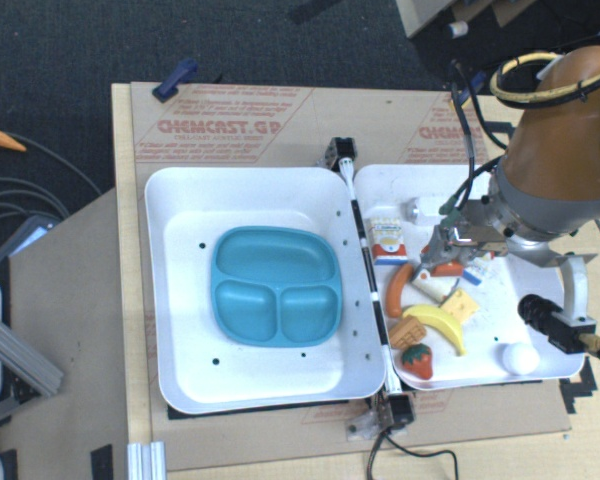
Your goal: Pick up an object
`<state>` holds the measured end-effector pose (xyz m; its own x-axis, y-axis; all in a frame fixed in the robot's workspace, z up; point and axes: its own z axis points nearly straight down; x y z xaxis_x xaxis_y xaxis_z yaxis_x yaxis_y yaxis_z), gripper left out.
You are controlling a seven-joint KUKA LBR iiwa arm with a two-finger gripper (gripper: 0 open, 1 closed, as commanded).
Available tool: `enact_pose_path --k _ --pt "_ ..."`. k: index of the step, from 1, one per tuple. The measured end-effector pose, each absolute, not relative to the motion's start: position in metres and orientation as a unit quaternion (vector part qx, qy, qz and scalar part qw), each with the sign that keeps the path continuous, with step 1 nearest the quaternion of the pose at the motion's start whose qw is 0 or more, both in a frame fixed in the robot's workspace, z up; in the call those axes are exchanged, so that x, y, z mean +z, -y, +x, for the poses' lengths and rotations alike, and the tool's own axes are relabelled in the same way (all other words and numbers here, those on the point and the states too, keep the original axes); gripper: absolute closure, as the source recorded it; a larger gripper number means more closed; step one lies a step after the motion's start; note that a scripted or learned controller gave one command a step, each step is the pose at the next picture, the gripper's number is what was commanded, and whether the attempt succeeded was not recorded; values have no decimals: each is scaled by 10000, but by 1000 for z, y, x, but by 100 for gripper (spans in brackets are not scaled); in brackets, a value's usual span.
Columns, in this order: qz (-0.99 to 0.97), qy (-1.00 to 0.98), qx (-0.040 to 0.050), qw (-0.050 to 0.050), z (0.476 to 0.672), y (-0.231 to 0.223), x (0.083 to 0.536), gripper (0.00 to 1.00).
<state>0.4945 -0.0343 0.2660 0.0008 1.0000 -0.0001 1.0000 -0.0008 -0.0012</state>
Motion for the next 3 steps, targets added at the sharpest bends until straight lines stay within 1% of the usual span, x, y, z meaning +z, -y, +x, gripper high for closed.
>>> enact_pose_path --k 1,2,3 --pt "-7074 7068 1 -6 528 45 259 100" --pt "-7075 7068 9 15 479 37 259 100" --pt "-7069 7074 2 3 494 -13 251 100"
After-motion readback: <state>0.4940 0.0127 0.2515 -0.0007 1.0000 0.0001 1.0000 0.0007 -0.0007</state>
